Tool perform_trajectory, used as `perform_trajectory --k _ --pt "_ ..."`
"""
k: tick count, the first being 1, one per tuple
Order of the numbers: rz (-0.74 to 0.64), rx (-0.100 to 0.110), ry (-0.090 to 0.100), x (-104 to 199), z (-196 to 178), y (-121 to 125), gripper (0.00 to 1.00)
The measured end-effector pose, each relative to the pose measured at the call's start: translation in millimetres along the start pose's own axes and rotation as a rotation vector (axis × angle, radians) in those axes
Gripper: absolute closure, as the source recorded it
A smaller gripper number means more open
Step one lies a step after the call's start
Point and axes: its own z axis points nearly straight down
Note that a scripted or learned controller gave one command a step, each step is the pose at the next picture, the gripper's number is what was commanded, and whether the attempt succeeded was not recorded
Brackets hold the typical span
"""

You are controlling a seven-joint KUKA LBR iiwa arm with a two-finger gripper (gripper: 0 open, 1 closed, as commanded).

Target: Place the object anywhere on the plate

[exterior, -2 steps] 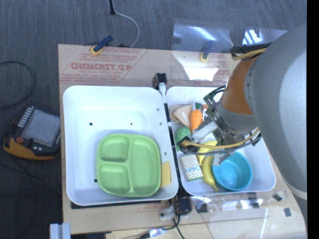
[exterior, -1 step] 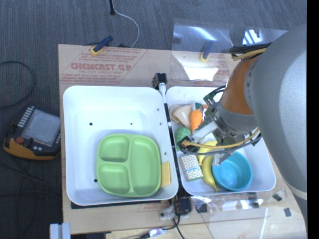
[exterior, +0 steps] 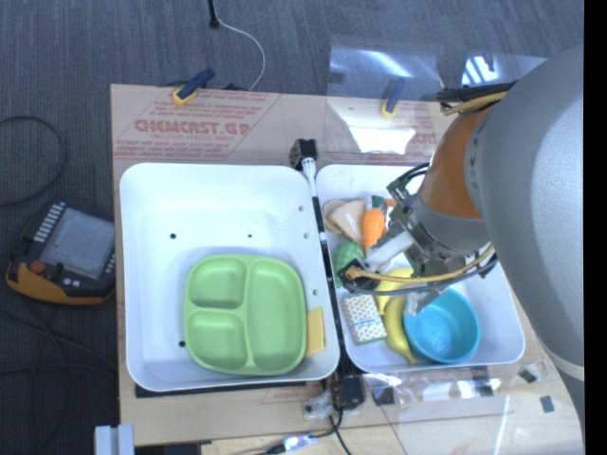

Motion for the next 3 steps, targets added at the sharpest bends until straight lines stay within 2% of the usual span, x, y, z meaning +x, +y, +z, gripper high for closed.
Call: perform_trajectory --k 3 --pt "0.0 0.0 0.0 0.0 0.0 0.0 0.0"
